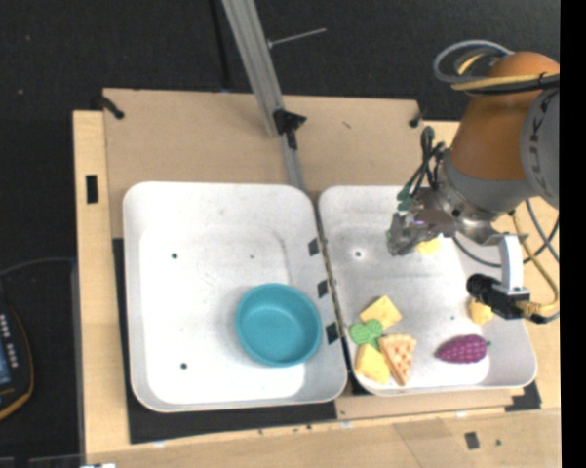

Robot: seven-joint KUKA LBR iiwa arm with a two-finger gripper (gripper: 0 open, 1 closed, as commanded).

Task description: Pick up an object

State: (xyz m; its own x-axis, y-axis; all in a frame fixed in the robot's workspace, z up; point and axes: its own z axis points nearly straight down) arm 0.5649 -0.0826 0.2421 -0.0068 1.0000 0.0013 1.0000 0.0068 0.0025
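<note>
Blue bowl [276, 324] in left bin [156, 213]; toy food [385, 349] in right bin [356, 213].

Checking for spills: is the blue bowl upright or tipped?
Upright: the blue bowl shows its round open mouth in the left bin.

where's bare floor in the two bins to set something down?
Left bin: bare all around the blue bowl. Right bin: bare strip left of the gripper. Crowded at its near edge: yellow pieces, pizza slice, grapes.
</note>
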